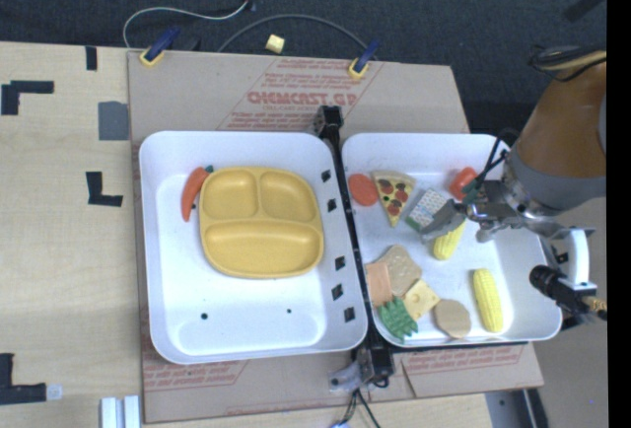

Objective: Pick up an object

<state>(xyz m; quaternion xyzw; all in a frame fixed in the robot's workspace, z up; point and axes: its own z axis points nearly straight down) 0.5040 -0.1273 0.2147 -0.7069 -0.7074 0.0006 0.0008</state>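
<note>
My gripper (pixel 463 223) hangs over the middle of the right bin (pixel 523 327), open, with nothing held between its fingers. A small yellow corn piece (pixel 449 242) lies just below its left finger (pixel 440 218). A pale checkered block (pixel 426 207) sits to the gripper's left, and a red-orange piece (pixel 463 181) is just behind it. Further left lie a pizza slice (pixel 396 197) and a red slice (pixel 363 189). Toward the front are a corn cob (pixel 487 299), a tan cracker (pixel 399 268), a cheese wedge (pixel 421 300), a green piece (pixel 397 318) and a round tan piece (pixel 454 318).
The left bin (pixel 168 318) holds a yellow divided plate (pixel 261 221) and an orange carrot (pixel 192 191) by its far left wall. A black divider (pixel 340 219) runs between the bins. The arm's body (pixel 562 145) looms over the right bin's right wall.
</note>
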